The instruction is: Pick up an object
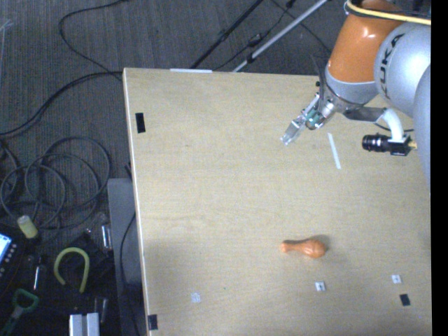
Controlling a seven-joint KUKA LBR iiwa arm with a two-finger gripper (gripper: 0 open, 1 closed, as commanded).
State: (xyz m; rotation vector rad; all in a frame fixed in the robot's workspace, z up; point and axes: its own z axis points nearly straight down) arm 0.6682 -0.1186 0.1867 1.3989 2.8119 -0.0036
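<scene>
Tool (292, 134): mine, reaching in from the right and hanging over the upper part of the worktop (210, 187); I cannot tell how far open it is, and nothing shows in its grip.
Orange object (305, 248): a small pear-shaped thing lying on its side, well below my tool and slightly to its right, well apart from it.
White stick (334, 150): flat on the surface just right of my tool.
Cables (49, 180): on the floor, far left of my tool.

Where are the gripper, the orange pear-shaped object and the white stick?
gripper (288, 137): camera view, at its fingertips.
orange pear-shaped object (312, 248): camera view, on its bulbous end.
white stick (334, 151): camera view, mid-length, lying on the tan surface.
</scene>
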